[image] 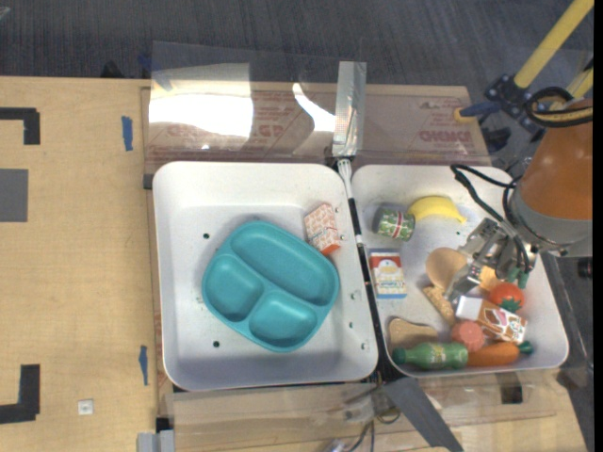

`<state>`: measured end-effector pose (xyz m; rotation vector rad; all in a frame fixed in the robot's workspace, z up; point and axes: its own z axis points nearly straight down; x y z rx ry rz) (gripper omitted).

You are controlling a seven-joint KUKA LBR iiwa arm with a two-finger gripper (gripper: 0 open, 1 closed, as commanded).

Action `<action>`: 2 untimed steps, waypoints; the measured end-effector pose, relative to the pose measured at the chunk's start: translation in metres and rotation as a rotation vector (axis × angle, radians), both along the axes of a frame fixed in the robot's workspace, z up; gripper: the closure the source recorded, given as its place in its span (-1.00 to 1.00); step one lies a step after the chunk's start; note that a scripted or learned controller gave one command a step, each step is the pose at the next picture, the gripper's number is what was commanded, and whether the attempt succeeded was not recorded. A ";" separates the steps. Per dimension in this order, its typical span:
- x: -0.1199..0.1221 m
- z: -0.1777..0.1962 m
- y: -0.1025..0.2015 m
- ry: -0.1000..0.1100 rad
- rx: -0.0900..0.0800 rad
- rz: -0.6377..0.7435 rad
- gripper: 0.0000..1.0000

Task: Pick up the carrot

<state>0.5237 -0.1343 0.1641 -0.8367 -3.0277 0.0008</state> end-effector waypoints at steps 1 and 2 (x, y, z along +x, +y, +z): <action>-0.041 0.044 0.034 -0.004 0.000 0.081 1.00; -0.037 0.020 0.114 0.000 0.003 0.049 1.00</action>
